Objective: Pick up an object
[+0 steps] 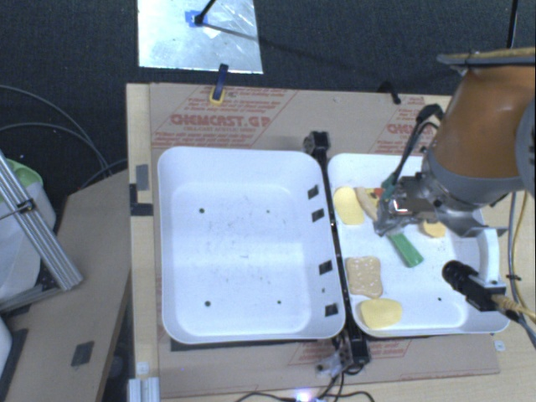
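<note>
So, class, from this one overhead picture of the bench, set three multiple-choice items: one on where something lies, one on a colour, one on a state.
1. Where does the green object lie?
A. In the left bin
B. In the right bin
C. On the cardboard sheet outside both bins

2. What colour is the band above the arm's wrist?
A. Blue
B. Orange
C. White

3. How does the gripper stand to the bins?
A. Over the right bin
B. Over the left bin
C. Off the bench altogether

Key: 1 B, the green object rests on the floor of the right bin, beside the yellow pieces. 2 B, the wide band above the wrist is orange. 3 A, the gripper hangs above the right bin, far from the left bin.
</note>
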Controlling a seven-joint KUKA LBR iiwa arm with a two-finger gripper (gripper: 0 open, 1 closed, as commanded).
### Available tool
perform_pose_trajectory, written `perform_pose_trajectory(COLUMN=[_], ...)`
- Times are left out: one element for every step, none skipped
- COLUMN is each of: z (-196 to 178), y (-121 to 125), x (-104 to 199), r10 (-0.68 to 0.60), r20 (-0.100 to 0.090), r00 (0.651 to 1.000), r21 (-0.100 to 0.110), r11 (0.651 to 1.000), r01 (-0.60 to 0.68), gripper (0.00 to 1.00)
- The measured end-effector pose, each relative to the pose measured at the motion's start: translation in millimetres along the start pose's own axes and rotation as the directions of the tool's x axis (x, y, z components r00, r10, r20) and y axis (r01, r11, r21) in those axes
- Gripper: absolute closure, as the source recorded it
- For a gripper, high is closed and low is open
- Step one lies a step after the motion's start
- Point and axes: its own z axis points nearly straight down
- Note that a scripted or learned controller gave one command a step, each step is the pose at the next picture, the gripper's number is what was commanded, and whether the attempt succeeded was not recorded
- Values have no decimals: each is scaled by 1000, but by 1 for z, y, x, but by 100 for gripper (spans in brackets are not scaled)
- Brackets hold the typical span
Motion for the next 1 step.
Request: perform_pose_trajectory(z=[-45], y=[0], x=[60], r10=[-12], r20=[-3], r00=[1000], r21=[-5], r11=[1000], r01=[12], gripper=[100])
